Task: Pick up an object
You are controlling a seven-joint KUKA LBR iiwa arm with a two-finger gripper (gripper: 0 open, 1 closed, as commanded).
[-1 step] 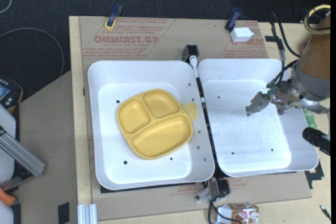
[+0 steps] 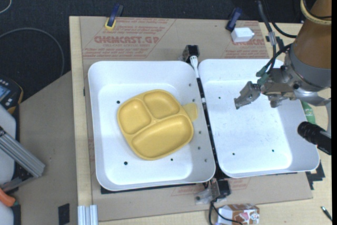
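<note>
Lying flat in the left bin (image 2: 100, 81) — yellow divided plate (image 2: 154, 124), long axis slanting lower-left to upper-right, small tab toward the gripper (image 2: 243, 99). Well left of that gripper, across the bins' shared rim. Fingers spread, nothing between them — hanging over the right bin (image 2: 253, 150), bare floor below.
</note>
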